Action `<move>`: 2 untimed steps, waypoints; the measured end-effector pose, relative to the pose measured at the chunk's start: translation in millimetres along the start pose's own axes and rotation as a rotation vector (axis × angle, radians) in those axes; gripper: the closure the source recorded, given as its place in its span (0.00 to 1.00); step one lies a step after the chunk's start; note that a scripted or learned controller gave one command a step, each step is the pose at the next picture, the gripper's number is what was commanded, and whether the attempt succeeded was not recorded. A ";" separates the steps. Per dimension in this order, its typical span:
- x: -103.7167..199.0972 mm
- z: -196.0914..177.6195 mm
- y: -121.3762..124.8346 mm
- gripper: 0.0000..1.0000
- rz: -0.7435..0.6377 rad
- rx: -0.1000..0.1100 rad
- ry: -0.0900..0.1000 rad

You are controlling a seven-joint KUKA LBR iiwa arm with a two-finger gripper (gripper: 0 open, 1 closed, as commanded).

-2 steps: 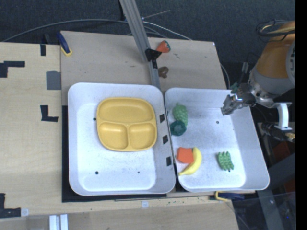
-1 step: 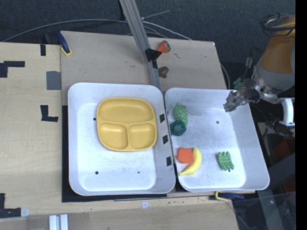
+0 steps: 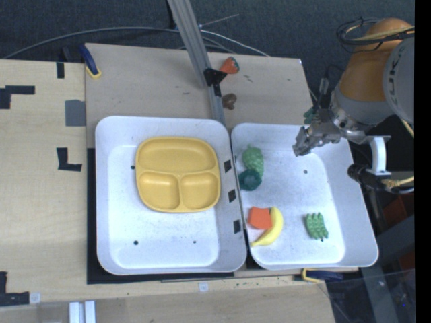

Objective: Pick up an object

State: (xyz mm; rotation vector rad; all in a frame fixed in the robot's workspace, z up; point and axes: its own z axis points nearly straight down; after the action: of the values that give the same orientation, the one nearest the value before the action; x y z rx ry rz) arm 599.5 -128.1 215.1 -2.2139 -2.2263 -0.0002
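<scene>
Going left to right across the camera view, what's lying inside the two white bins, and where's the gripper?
Yellow divided plate → green vegetable toy with a teal piece at its lower end → orange block touching a banana → gripper, above the right bin's far part → green ridged toy.

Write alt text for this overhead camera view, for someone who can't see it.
A robot arm's gripper hovers over the right bin, which holds a green toy, a banana and a small green piece. A yellow tray sits in the left bin.
</scene>
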 end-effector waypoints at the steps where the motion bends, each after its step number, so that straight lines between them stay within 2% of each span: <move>1: 61.4 6.1 2.0 1.00 -0.002 0.000 0.000; 2: 112.0 12.7 4.1 1.00 -0.001 0.001 0.000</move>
State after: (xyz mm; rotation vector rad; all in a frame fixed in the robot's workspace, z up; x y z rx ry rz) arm 602.9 -16.0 202.6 -2.2120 -2.2265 0.0010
